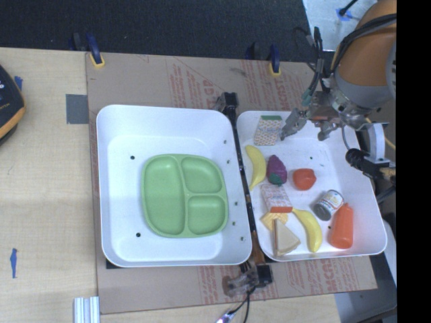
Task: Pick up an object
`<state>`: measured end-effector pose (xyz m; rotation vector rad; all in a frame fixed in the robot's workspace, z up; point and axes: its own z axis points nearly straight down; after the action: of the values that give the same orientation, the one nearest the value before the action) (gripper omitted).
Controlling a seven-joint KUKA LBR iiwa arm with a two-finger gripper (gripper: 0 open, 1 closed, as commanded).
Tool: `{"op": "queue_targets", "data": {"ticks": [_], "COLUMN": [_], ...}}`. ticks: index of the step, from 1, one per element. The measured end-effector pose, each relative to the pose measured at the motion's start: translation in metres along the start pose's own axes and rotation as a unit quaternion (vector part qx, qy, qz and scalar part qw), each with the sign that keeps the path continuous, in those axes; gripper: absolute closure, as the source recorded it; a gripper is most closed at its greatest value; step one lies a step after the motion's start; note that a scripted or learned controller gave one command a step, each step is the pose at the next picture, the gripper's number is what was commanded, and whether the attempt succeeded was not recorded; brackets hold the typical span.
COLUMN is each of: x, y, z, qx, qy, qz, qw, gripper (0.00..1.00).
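The gripper [308, 123] is hanging over the far end of the right bin [377, 247], fingers spread apart and nothing between them. One fingertip is sitting close to the patterned card [267, 130] in the bin's far left corner; the other is pointing toward the bare middle of the far end.

No object is picked yet, and the choices are all lying below: a banana [256, 166] touching the purple fruit [276, 169], a tomato [304, 179] standing on its own, a can [327, 204] tucked against the orange bottle [342, 226], and a second banana [310, 229] beside the sandwich wedge [285, 237]. The left bin [114, 180] is holding just the green tray [184, 195].

Here's the worry: if the arm is dropping straight down from here, I'm judging it lands on bare floor or clips the card's edge, and a flat card is giving those fingers little to bite. Going for the clustered pieces is risky too, since a finger could be coming down on a neighbour and shoving both aside. The tomato looks the cleanest target, though round things are prone to squirting out.
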<state>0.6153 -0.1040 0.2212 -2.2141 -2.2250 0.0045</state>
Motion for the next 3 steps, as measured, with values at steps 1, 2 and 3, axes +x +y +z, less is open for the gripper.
{"op": "queue_targets", "data": {"ticks": [1, 2, 3], "x": [-0.015, 0.000, -0.045], "y": [-0.072, 0.028, -0.070], "z": [0.126, 0.130, 0.130], "qx": [-0.006, 0.016, 0.000], "qy": [-0.002, -0.001, 0.000], "qz": [0.000, -0.001, 0.001], "qw": [1.0000, 0.9999, 1.0000], "gripper": [0.00, 0.00, 0.00]}}
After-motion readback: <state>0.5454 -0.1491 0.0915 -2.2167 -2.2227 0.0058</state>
